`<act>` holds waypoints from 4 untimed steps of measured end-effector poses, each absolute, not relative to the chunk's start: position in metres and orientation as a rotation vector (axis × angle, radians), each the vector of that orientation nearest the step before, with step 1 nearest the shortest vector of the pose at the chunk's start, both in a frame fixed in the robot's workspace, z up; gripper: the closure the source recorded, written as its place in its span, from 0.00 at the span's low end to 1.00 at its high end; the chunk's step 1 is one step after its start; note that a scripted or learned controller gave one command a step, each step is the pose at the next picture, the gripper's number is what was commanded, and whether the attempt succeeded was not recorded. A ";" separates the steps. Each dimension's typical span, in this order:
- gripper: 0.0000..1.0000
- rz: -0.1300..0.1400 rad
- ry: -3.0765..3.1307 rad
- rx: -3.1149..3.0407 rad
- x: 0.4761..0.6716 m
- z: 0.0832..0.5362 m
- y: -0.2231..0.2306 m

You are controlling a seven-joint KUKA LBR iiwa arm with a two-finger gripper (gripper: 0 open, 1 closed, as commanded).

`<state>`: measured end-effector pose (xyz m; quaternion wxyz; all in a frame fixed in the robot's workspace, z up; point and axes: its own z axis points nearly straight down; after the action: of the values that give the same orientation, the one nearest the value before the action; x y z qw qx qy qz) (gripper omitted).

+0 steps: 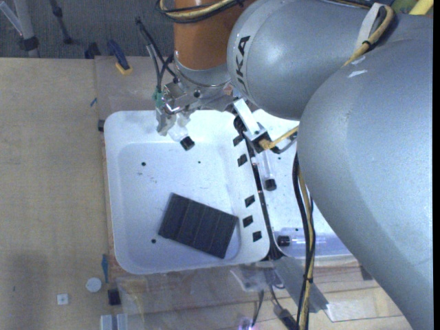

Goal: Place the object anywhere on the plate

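Observation:
A dark grey, ribbed rectangular plate (198, 225) lies flat in the front part of the left white bin (127, 184), turned slightly askew. My gripper (173, 130) hangs over the bin's far left corner, well behind the plate and apart from it. A small black piece (186, 143) sits just below the gripper's right side; whether it is a held object or part of the gripper I cannot tell. The orange band (199, 33) and the grey arm (344, 115) cover the upper right of the view.
The arm hides most of the right bin (302, 243). A ridge with black marks (249, 184) and a black cable (261, 205) separate the bins. A blue clamp (122, 64) lies behind the left bin. Small bits (93, 284) lie on the bench in front.

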<state>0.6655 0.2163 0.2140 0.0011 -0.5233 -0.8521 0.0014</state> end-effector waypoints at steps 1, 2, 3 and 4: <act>1.00 -0.004 -2.723 -1.573 0.666 0.249 0.214; 1.00 0.003 -2.718 -1.572 0.665 0.204 0.214; 1.00 0.003 -2.751 -1.512 0.665 0.186 0.215; 1.00 -0.001 -2.752 -1.513 0.666 0.196 0.216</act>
<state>0.6658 0.2160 0.1960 0.0004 -0.4817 -0.8763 -0.0003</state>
